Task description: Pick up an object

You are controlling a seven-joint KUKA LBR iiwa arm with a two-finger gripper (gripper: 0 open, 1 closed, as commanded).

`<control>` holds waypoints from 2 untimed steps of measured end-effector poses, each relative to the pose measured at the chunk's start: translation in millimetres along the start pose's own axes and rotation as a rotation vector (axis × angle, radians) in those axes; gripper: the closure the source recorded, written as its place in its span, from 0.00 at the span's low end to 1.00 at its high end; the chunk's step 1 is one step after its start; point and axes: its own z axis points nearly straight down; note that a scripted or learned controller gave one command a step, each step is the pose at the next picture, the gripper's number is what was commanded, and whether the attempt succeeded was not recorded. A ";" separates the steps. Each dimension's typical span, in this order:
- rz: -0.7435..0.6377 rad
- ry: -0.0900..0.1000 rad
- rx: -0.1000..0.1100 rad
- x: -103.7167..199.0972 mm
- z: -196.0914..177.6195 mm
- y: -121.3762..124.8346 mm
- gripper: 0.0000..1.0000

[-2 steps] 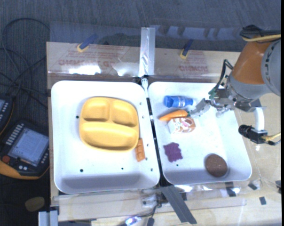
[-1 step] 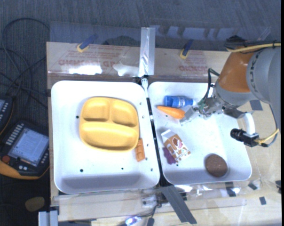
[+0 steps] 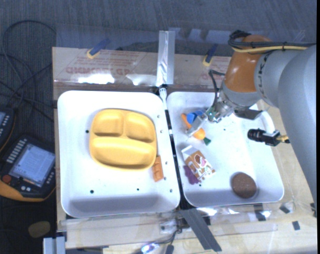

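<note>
Faint reddish lettering across the cardboard sheet [image 3: 104, 67] behind the left bin [image 3: 70, 157] — too blurred and glare-washed to read. Printed pattern on the small packet [image 3: 198, 166] in the right bin [image 3: 266, 168] — no legible words. Glowing screen on the handheld pendant [image 3: 26, 165] at far left, its contents indistinct. No other readable text, numbers or signs.

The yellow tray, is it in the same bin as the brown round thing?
No, the yellow tray lies in the left bin, the brown round thing in the right bin.
</note>
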 end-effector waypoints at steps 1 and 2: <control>0.002 0.005 0.004 0.2 -9.4 -1.3 1.00; 0.102 -0.005 -0.020 49.2 -96.2 23.9 1.00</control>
